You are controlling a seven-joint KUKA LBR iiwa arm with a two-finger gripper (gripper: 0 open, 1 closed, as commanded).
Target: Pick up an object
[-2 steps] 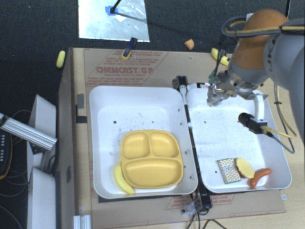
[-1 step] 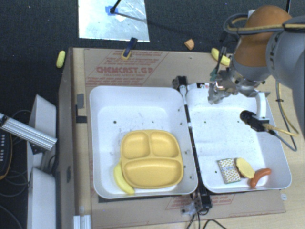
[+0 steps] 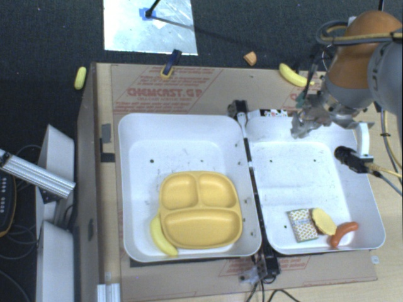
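Grey arm from the right, gripper (image 3: 303, 128) pointed down, perhaps empty.

Smooth, faintly glossy yellow plastic tray (image 3: 200, 209) sits in matt white plastic bins (image 3: 189, 131) on brown cardboard (image 3: 182, 87).

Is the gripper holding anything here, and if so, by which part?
Nothing is seen held. The gripper hangs over the right bin's far edge, apart from the sausage, the chip and the patterned card.

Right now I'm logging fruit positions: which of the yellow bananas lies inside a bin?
The banana in the left bin, tucked against the yellow divided plate. The other banana lies outside, behind the right bin.
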